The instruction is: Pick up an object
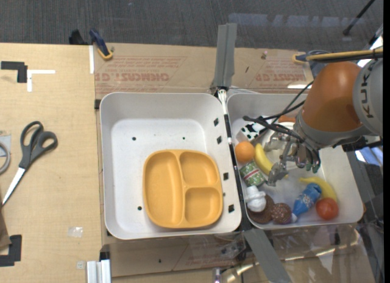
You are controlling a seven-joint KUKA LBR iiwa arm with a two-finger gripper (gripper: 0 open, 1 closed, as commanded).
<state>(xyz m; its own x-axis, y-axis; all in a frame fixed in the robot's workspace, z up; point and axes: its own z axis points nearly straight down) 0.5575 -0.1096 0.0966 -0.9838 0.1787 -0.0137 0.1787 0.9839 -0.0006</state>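
You see the grey arm with its orange band [329, 102] reaching over the right shallow white bin [352, 198], while the left white bin [122, 154] holds a yellow three-compartment plastic tray [183, 188]. The two-finger metal gripper [280, 169] hangs beside a yellow banana [263, 158], near an orange ball [244, 151] and a red tomato [327, 208]; you cannot tell how its jaws stand.

One overhead cam, looking down at a slant

It sat fixed above the bench [49, 227] and far enough back to catch both bins, left bin [116, 154] and right bin [350, 215], whole. The far edge ran along the top of the frame, dark floor [152, 2] beyond it. The arm [332, 102] came in from the right.
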